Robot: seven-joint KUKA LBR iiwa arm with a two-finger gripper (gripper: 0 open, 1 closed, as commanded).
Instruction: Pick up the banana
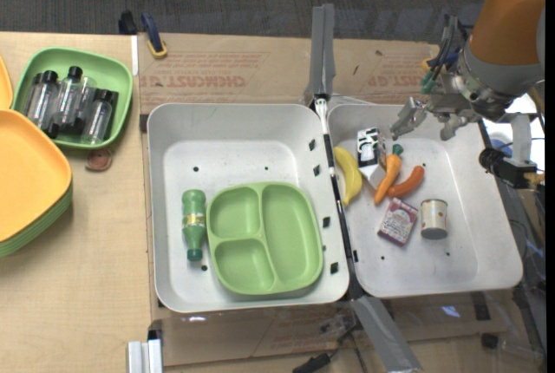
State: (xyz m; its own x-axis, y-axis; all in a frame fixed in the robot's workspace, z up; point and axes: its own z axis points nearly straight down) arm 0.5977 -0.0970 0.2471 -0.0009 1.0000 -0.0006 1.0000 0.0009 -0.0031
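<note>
Counter [78,293]: tan top carrying both white bins, largest thing in view.
Left bin [169,189]: holds a green divided tray [263,238] and, left of that tray, a small green bottle [193,225] lying on its side.
Right bin [486,267]: the landmark for the rest; the banana's bin, with small clutter in its upper half.
Arm [512,7]: grey and orange, above the right bin's upper right corner.
End effector [429,121]: over the right bin's top edge, two fingers spread apart with nothing between them, well apart from the banana.
Banana [349,173]: at the right bin's left wall, near the top, lying lengthwise along that wall and seemingly touching or just beside it.
Carrots [399,178]: two orange ones crossed near the right bin's upper middle, just right of the banana.
Black-and-white item [368,146]: just beside the banana's upper end; too small to name.
Red packet [398,221] and small can [434,218]: near the right bin's centre.
Handling: probably light, soft under a firm squeeze, smooth-skinned and curved, so it may roll or slip.
Where to grip: likely across the thick middle, fingers straddling its width; the wall leaves little room for one finger.
Risk: the nearby carrot could be nudged or caught.
</note>
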